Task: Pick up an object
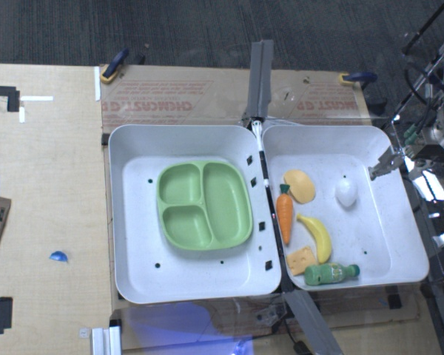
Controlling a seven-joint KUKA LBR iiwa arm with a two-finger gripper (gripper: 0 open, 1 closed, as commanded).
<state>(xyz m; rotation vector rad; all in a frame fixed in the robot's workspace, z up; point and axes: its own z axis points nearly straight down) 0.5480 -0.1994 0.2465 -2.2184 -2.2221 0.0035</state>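
The 2 white bins sit side by side, and the right bin (399, 220) serves as the landmark here. Inside it, near its left wall, lies a carrot (284, 217), its green top pointing away from the camera. Just right of the carrot's top is a pale yellow piece (301, 186) (rounded, perhaps a toy potato). A banana (317, 236) curves below that, near the bin's middle. A white egg (345, 192) rests further right, apart from the others. At the bin's front edge, a green bottle (331, 274) lies on its side, touching an orange-yellow wedge (301, 259). Left of this bin, the left bin (129, 220) holds a green 3-compartment plate (205, 205). The gripper (388, 163) hangs at the right bin's far right wall; whether its jaws are wide or narrow cannot be told.
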